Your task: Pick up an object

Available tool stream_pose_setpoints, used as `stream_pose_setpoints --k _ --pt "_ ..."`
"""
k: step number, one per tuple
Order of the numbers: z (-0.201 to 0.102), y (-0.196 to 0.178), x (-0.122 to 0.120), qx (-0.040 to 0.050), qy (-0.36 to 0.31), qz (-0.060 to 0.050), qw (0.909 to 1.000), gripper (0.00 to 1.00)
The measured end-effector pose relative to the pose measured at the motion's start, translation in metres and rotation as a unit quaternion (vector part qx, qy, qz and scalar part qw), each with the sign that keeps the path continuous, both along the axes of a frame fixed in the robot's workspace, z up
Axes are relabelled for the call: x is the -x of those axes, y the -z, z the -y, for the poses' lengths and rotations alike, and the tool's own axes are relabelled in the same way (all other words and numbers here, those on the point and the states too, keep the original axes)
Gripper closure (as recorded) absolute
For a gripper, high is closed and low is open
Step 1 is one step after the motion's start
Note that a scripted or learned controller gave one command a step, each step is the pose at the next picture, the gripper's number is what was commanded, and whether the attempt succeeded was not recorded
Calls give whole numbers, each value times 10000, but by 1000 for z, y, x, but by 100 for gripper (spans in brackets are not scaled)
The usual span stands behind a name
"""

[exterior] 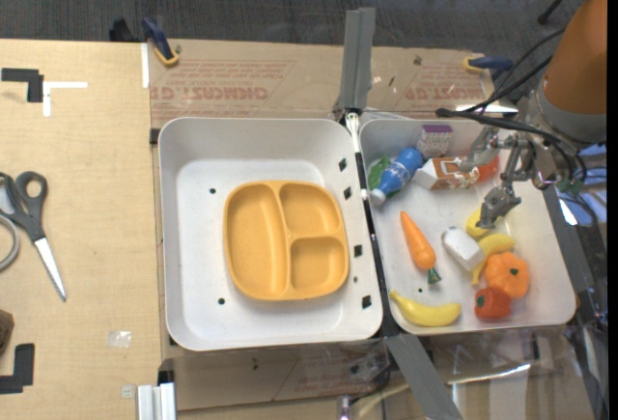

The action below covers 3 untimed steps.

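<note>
Objects for picking lie crowded in the right bin [565,307], at the right of the frame: a carrot [417,240] near the middle, a banana [425,312] along the lower edge, an orange pumpkin-like toy [507,275] with a red piece [492,303] just below it, a white block [462,247], a second small yellow banana [494,241] and a blue-and-green bottle [394,173] lying tilted toward the bin's upper left. A small carton [450,174] with orange print sits beside the bottle; its lettering is too small to read. Behind it a clear item with a purple top [436,133] is hard to make out.

The claw [496,206] hangs over the right part of this bin, just above the small yellow banana; whether its fingers are spread or closed cannot be told, since cables and metal parts blur together there. The arm's orange band [579,51] is cut off by the frame's right edge.

The left bin [179,215] holds a yellow divided plate [286,239] with three compartments. On the cardboard sheet [241,85] behind the bins, mirrored red printing runs across, not legible. Scissors [34,225] lie on the bench [77,312] at the left, partly cut off. A blue clamp [159,40] sits at the cardboard's upper left corner.
</note>
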<state>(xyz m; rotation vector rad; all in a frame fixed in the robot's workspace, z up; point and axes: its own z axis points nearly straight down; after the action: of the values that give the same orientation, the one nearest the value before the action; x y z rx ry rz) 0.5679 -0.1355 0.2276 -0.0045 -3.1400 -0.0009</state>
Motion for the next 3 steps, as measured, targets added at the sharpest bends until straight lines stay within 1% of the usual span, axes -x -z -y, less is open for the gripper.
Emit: stream_pose_setpoints --k 1,2,3 --pt "84 134 12 9 -89 31 10000 0" --pt "82 124 10 17 -112 54 9999 100" --pt "11 -19 -9 3 53 34 10000 100"
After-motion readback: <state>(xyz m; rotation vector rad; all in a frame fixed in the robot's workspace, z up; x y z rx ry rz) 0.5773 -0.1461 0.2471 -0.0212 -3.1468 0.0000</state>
